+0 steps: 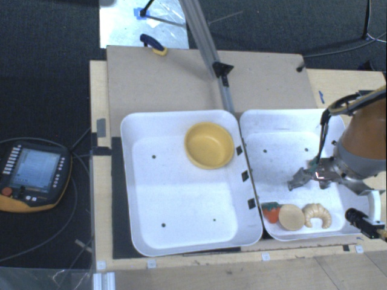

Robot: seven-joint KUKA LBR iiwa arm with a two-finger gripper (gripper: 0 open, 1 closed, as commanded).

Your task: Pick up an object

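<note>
Nearest us, in the right bin's [284, 122] near edge, we count three objects in a row: a red piece [270, 211], a round bun [291, 217] and a croissant [318, 215]. Just beyond them our gripper [300, 179] hovers, jaws spread and holding nothing, so we judge picking has yet to happen. Farther left, one yellow bowl [209, 145] sits in the left bin [181, 222].

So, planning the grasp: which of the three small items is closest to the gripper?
The croissant, rightmost in the right bin's front row, just below the gripper.
</note>
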